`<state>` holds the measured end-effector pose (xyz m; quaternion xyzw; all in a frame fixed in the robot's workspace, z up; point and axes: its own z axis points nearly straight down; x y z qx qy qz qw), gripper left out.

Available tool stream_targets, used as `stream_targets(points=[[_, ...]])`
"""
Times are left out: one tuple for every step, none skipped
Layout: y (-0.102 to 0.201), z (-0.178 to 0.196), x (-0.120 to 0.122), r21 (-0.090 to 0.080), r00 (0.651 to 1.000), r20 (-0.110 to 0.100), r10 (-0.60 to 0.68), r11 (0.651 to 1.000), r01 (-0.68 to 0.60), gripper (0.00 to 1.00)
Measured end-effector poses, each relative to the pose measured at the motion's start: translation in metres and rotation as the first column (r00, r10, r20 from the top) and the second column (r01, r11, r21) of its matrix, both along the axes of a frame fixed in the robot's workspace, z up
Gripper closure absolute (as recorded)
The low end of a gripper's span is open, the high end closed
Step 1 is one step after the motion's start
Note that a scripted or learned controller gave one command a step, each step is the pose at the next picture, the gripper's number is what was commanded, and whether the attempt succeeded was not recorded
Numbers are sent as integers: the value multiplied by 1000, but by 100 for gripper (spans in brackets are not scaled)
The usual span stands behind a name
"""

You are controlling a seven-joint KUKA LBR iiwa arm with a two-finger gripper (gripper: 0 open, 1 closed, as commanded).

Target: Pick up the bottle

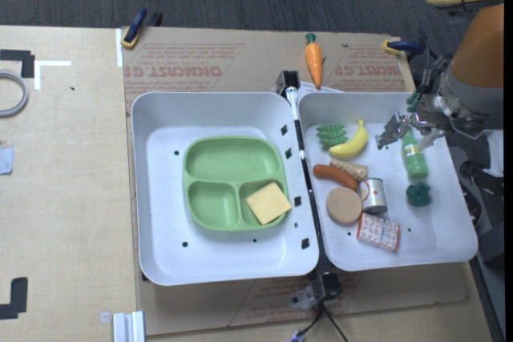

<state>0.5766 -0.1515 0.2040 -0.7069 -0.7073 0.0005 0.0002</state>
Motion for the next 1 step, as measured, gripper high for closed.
stream_targets(points=[[0, 9, 0, -1, 1000, 0, 1, 1000, -1, 100]])
